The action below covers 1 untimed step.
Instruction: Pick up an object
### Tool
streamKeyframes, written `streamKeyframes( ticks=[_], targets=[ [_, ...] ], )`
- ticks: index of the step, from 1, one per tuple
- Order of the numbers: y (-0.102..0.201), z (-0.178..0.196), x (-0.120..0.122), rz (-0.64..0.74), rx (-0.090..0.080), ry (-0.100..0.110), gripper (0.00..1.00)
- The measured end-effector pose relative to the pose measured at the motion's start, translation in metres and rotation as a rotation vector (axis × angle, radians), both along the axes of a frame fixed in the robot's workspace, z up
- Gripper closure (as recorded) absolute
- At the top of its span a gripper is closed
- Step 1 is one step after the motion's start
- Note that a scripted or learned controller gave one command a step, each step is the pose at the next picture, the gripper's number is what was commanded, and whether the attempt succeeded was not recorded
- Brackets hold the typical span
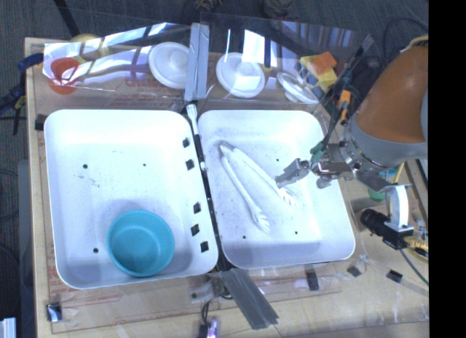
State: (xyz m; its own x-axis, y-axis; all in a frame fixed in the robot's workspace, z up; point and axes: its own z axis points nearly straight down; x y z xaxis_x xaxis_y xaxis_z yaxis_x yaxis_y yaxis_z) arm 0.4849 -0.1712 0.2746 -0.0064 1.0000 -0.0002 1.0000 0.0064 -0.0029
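Observation:
White plastic tongs point(240, 178) lie slantwise in the right bin point(331, 245), running from its upper left toward its middle. My gripper point(290, 175) hangs low over the right side of that bin, right by the tongs' lower right end; whether it touches them is unclear. The grey arm with its orange band point(389, 96) comes in from the right. A blue bowl point(141, 242) sits upright in the lower part of the left bin point(109, 116), far from the gripper.
Behind the bins stand two white round lids point(171, 64) point(240, 75), a red cup point(64, 73) at the far left and a yellow and orange block point(321, 68). Black clips point(198, 209) line the ridge between the bins. Cables and small parts lie off the right bin's edge.

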Motion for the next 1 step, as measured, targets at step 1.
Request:
streamKeyframes(
  ticks=[1],
  targets=[
    [0.0116,-0.1261,0.0297,-0.201,0.001,0.002,0.00]
  ],
)
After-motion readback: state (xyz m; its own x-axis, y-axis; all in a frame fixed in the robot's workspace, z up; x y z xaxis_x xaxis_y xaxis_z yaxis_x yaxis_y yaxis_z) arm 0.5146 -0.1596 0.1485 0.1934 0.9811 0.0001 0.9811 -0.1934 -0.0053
